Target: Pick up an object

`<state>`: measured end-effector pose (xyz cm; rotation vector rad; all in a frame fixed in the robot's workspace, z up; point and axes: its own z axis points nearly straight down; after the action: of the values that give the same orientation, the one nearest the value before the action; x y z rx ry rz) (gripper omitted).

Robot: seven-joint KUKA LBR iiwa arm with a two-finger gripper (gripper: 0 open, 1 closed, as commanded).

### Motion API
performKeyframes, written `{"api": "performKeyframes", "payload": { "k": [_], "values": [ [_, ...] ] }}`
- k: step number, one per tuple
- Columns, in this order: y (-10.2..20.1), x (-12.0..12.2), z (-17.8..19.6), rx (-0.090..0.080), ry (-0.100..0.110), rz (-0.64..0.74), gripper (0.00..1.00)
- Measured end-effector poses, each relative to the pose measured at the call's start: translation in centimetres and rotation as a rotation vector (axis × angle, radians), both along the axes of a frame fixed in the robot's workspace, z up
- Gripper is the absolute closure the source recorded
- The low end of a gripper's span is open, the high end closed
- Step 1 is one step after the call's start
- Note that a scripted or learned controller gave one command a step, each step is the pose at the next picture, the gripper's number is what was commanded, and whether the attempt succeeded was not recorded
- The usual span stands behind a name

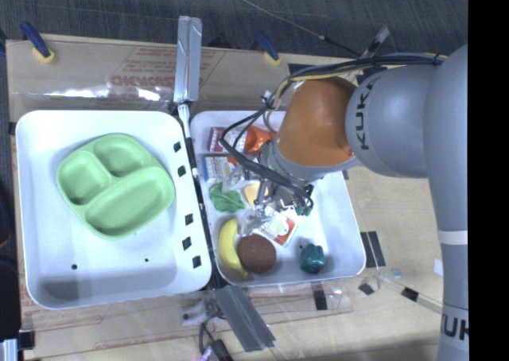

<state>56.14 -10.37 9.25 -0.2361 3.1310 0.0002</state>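
My gripper (274,207) hangs low in the right bin (343,224), under the orange wrist band. It sits over a white and red packet (281,229) and a pale yellow item (251,193). Nothing is visibly held. Near the bin's front lie a yellow banana (227,245), a brown round object (257,254) and a dark green pepper (312,258). A green leafy piece (226,199) lies left of the gripper. An orange item (256,139) and a red and white box (217,141) sit at the back, partly hidden by cables and the arm.
The left bin (48,272) holds a light green divided plate (116,183). A divider wall with black clips (188,192) separates the bins. The arm's grey body (413,121) covers the right bin's back right corner. Blue clamps (37,41) hold the bench's far edge.
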Motion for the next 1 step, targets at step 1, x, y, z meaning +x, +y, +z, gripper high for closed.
{"api": "performKeyframes", "payload": {
  "k": [1],
  "values": [
    [0.21,0.18,1.13,0.001,-0.004,0.005,1.0]
  ]
}}
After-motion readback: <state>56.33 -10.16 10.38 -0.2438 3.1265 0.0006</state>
